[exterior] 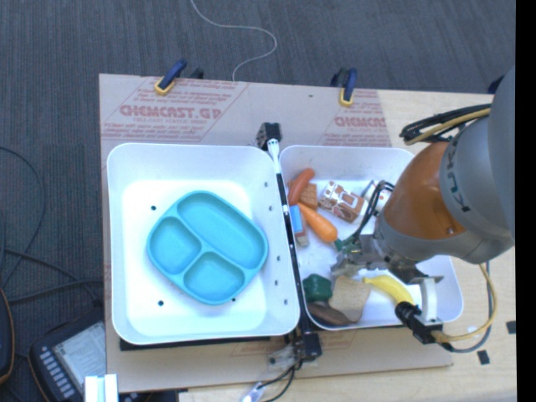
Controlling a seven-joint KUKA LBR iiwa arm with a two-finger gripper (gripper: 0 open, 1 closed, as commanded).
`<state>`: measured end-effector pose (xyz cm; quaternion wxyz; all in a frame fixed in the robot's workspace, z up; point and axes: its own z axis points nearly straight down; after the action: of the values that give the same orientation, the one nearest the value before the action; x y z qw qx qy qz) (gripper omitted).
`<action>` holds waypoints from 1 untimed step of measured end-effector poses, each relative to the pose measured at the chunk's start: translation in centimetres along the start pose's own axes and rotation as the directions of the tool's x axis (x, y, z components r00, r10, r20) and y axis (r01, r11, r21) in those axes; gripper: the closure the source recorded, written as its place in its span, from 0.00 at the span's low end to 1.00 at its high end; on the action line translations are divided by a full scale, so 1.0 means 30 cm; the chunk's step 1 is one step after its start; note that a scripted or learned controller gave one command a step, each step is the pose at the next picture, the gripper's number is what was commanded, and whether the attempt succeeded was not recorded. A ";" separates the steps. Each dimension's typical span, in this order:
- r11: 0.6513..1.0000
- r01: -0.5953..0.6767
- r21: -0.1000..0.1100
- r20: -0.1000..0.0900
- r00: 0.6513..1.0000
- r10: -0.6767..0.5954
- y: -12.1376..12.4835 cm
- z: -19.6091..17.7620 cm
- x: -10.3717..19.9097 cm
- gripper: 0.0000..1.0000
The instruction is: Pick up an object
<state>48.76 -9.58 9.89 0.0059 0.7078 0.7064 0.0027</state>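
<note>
In the left bin (121, 224) lies a blue divided plate (207, 246). In the right bin (452, 308) you see carrots (318, 222), a green piece (317, 287), bread (351, 297) and a banana (390, 288). The gripper (358, 256) is low over the bread; its grip cannot be told. The step in hand looks like the approach. Next, close on one item, then lift.

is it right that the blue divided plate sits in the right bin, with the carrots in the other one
Not quite. The camera view shows the plate in the left bin; the carrots lie in the other one, the right bin.
</note>
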 end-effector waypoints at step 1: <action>1.000 0.000 0.001 0.000 1.000 0.000 -0.002 0.001 0.000 0.00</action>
<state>48.70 -9.57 9.85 0.0054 0.7077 0.7065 0.0023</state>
